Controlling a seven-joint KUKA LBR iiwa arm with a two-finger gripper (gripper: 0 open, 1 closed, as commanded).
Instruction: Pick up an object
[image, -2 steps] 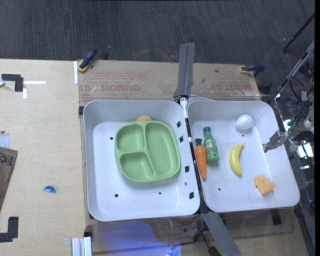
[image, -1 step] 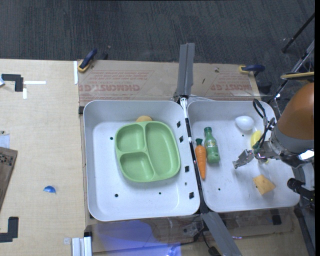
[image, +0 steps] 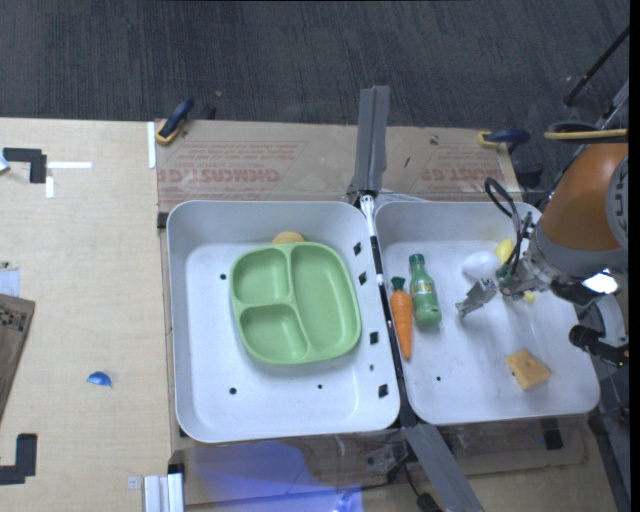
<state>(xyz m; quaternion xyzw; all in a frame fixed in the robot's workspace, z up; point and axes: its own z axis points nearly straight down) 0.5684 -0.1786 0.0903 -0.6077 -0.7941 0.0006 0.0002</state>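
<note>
My gripper (image: 476, 298) hangs over the middle of the right bin (image: 560, 400), reaching in from the right below the orange-banded wrist. It has nothing visibly in it. A green bottle (image: 424, 292) lies just left of it, and an orange carrot (image: 402, 318) lies along the bin's left wall. A white object (image: 480, 265) and a small yellow piece (image: 506, 250) sit just behind the gripper. A tan block (image: 527, 369) rests toward the front right of the bin, apart from the gripper.
The left bin (image: 200, 400) holds a green divided plate (image: 296, 302) with a yellow-orange object (image: 288, 238) peeking out behind it. A grey divider post (image: 372, 140) rises between the bins at the back. Cables and arm parts crowd the right edge.
</note>
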